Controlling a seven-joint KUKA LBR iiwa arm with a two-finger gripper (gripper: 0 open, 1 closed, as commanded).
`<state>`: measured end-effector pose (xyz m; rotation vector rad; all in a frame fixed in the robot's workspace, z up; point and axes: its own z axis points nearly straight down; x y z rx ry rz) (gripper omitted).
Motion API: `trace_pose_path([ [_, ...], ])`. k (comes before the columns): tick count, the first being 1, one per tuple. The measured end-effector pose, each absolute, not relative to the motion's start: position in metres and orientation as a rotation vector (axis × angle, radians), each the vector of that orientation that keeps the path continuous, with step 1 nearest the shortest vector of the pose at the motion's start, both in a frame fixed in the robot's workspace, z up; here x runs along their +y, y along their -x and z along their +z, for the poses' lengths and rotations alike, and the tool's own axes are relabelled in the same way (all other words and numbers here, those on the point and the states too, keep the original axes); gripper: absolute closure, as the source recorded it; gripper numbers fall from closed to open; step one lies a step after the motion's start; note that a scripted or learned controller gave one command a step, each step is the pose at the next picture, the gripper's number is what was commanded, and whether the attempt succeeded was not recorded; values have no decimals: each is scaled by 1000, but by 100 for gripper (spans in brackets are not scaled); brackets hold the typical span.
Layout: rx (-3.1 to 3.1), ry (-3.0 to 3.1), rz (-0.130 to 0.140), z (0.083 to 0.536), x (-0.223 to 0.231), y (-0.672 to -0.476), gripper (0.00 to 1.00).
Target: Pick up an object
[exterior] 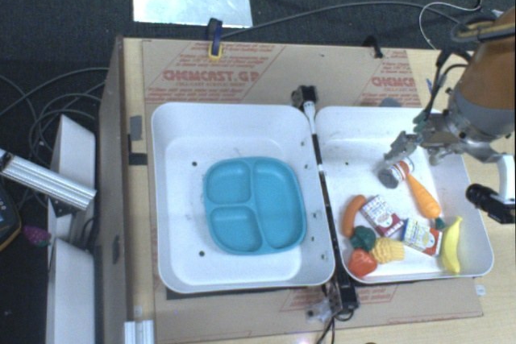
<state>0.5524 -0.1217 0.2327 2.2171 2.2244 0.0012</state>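
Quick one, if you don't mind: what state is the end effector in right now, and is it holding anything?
End effector: over the right bin, above the small can; open or closed cannot be told, and nothing is visibly held.

Grey arm with orange band reaching in from right, claw point(419, 142) lowered, wrist bent downward

Glossy blue plastic tray point(255, 204), smooth white plastic bins point(172, 142).

Red print reading "CHEMCAST GP" repeats across the brown board point(242, 68) under the bins.
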Motion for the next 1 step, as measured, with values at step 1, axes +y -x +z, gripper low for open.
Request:
trace_pose_path([
  [1, 2222, -2220, 0, 87, -149, -577, 0],
])
